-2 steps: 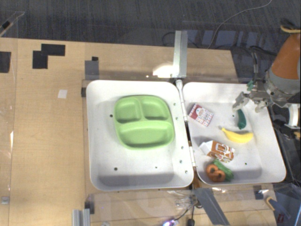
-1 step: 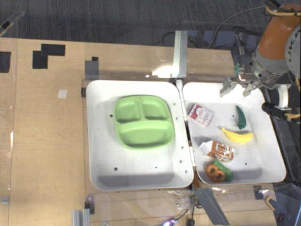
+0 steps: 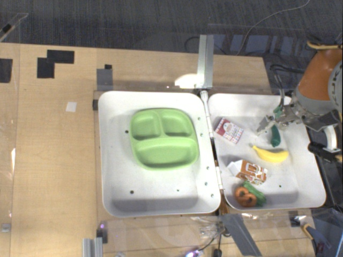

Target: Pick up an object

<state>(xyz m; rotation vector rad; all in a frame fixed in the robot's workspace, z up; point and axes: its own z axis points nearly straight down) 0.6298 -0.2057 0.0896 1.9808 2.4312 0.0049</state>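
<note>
tool [image 3: 269, 126] perhaps above banana [image 3: 271, 155]

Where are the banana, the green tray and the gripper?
banana [image 3: 271, 155], camera view, middle of the fruit.
green tray [image 3: 163, 138], camera view, its centre divider.
gripper [image 3: 270, 123], camera view, between the fingertips.

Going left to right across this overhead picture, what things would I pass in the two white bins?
green divided plate → pink-and-white packet → brown carton → banana → gripper
</note>
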